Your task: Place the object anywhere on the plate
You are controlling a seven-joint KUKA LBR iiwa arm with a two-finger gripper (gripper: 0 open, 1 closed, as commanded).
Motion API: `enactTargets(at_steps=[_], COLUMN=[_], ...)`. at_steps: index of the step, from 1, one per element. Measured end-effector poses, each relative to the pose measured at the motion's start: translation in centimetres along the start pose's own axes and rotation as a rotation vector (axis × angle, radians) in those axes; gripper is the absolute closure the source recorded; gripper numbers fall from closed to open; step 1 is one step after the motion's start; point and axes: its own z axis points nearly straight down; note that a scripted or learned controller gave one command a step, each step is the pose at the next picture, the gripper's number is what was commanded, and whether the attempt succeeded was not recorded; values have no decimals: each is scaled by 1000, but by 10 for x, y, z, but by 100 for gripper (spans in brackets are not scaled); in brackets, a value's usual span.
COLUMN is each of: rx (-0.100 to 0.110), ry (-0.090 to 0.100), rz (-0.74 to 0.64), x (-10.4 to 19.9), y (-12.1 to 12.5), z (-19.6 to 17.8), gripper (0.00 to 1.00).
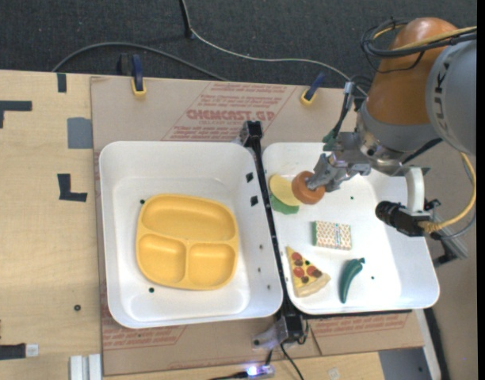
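A yellow three-compartment plate [183, 216] lies in the left white bin [114, 236]. My gripper [315, 182] hangs over the upper left part of the right bin [401, 271], close to the divider between the bins. It is shut on a brown donut [307, 190], which sits tilted between the fingertips. Directly left of the donut, a yellow and green piece of toy food [282, 196] lies against the bin's left wall.
On the right bin's floor lie a patterned square cracker [331, 234], a pizza slice [304, 271] and a green pepper [351, 279]. A black fitting with cables [401, 214] sticks out at the bin's right edge. Two clamps [137, 79] hold the cardboard base at the back.
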Motion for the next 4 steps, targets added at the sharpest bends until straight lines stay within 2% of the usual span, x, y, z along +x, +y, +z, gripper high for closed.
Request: enactTargets(at_steps=[1, 3, 4], rx=[0, 1, 3], ry=[0, -2, -4], rz=[-2, -1, 2], x=[62, 163, 187], y=[-1, 4, -1], z=[6, 19, 45], gripper=[100, 100, 100])
